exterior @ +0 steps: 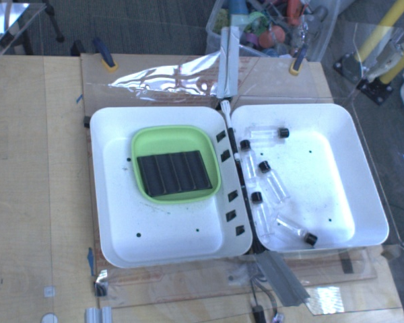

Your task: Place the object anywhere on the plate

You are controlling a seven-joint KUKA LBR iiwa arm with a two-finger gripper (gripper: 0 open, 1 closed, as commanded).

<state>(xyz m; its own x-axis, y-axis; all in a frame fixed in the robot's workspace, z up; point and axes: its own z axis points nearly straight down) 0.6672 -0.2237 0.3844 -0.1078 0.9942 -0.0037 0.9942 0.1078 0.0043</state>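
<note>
So, standing over the wooden worktop (34, 180): the left shallow white bin (114, 247) has a rounded-square lime green plate (175, 134) sitting toward its 12 o'clock side. The flat black ribbed rectangular slab (174, 173) is lying flat inside that plate, well within the rim, long side running 9 to 3. The plate's 3 o'clock edge is close to the bin wall, and a row of small black clips (227, 173) lines the seam between the bins. Plenty of bare floor at 6 and 9 o'clock in that bin.

The right shallow white bin (350, 180) has clear plastic vials with black caps (273, 184) scattered along its 9 o'clock side, from about 11 down to 6. Its 3 o'clock half is wide open.

Can't tell the gripper's state from here.
</note>
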